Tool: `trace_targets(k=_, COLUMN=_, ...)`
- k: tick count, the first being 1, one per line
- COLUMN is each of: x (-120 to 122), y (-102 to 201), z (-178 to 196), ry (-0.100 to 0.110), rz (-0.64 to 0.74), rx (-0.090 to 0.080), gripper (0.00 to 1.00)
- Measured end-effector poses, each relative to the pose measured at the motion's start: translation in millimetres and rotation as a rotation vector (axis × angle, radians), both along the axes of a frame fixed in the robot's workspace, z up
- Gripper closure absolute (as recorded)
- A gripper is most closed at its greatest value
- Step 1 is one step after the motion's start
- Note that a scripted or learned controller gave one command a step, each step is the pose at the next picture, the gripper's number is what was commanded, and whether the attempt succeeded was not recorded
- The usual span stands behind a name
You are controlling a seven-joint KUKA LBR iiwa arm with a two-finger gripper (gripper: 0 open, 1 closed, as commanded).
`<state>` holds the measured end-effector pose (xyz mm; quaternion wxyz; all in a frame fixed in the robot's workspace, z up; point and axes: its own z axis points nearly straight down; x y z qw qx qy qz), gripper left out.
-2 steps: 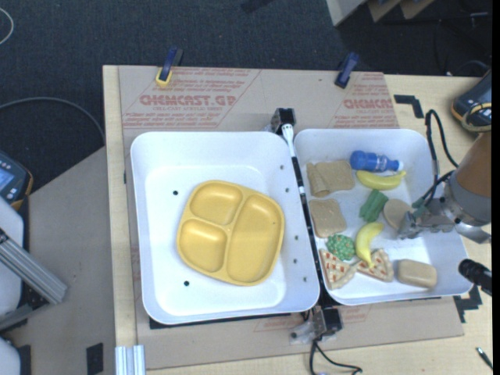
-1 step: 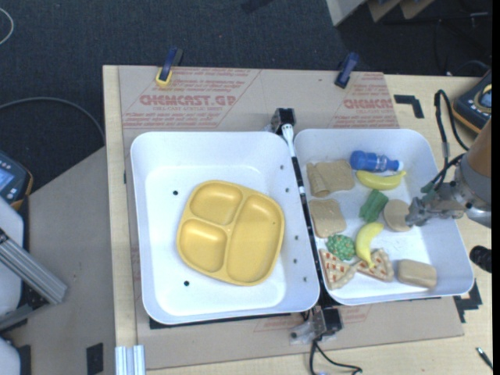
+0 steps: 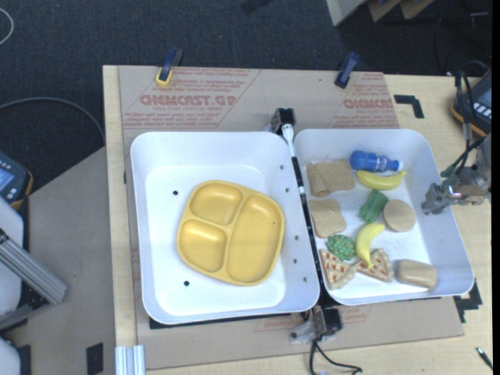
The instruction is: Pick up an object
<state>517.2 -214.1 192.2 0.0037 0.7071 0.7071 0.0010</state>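
Left bin [image 3: 148, 209] has a yellow tray [image 3: 231, 231] in it, right bin [image 3: 445, 233] holds the toy food: bananas [image 3: 380, 180], bread [image 3: 330, 176], blue bottle [image 3: 374, 162]. Gripper [image 3: 447, 195] sits at the right bin's right rim, can't tell its state.

Divided plate [image 3: 231, 231] in left bin [image 3: 148, 209]; toy foods in right bin [image 3: 437, 209]; bottle [image 3: 374, 162] behind banana [image 3: 380, 180].

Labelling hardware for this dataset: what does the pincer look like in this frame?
The pincer is a small grey metal assembly with darker fingertips, over the right bin's rim. Thin dark cables loop above it. Detail is too small to read markings.
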Motion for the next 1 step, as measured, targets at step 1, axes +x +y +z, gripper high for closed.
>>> trace_targets(k=1, x=1.4, y=-0.5, z=35.3, ry=0.0, rz=0.001, rx=0.0, gripper=1.0)
